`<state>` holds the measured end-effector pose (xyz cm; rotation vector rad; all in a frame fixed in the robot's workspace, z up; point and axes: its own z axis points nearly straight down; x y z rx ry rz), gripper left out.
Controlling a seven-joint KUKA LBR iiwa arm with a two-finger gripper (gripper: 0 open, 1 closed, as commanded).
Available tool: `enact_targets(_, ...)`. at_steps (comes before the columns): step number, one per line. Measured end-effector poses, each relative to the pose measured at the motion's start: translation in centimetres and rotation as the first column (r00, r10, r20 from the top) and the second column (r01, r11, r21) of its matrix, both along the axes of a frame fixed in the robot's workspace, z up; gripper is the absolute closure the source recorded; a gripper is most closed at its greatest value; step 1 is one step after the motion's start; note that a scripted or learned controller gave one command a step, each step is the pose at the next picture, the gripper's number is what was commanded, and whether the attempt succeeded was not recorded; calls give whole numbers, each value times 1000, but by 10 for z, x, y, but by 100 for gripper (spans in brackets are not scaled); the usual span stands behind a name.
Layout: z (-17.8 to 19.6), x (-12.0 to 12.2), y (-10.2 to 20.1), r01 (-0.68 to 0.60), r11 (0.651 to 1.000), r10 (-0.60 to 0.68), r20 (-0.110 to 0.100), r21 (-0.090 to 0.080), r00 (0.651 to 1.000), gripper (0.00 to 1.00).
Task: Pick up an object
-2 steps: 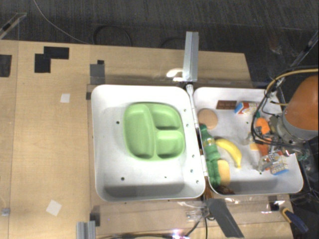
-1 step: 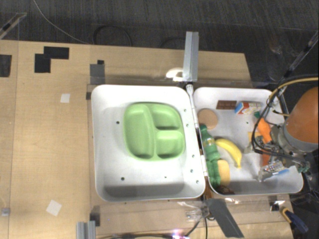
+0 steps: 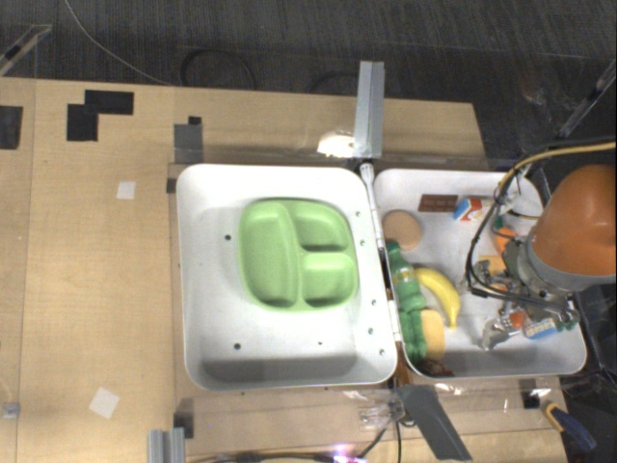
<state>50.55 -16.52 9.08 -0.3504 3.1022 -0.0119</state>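
Lying in the right bin (image 3: pixel 549 363): banana (image 3: pixel 442 294), long axis running upper-left to lower-right, tip toward the near wall, beside a green bottle (image 3: pixel 409 302). Pincer (image 3: pixel 521 324) low near the bin's right end; grip state cannot be told. Left bin (image 3: pixel 207 258): green tray (image 3: pixel 294 253).

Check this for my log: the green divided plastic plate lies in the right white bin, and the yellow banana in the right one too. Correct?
Not quite. The camera view shows the green divided plastic plate in the left white bin; the yellow banana is indeed in the right white bin.
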Motion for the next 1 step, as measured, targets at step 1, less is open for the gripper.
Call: enact_targets(1,0,-3,13,-36,999,36,2,-3,999,0)
